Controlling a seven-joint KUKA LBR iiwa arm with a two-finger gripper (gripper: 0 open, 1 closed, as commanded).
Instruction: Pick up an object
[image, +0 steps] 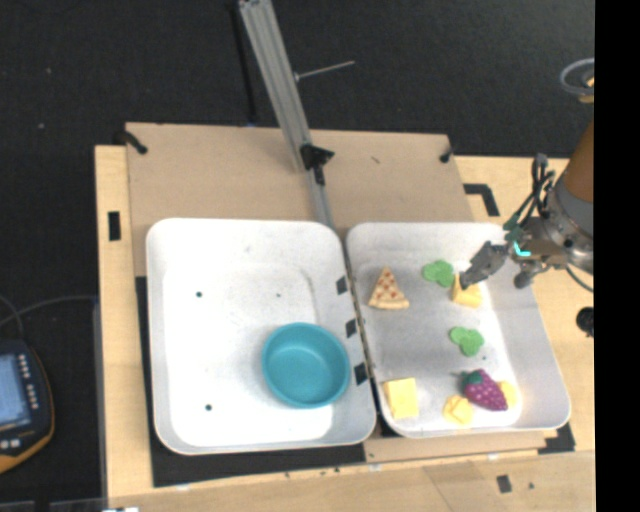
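The left bin (200, 280) holds a teal bowl (305, 364) amid bare white floor, the right bin (530, 330) crowds toy food toward its edges, and farther right the gripper (478, 268), whose grip I cannot tell, touches a yellow piece (467, 294).

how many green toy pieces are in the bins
2, both in the right bin: one green piece near the far side, just left of the gripper; the other green piece mid-bin, above the purple grapes.
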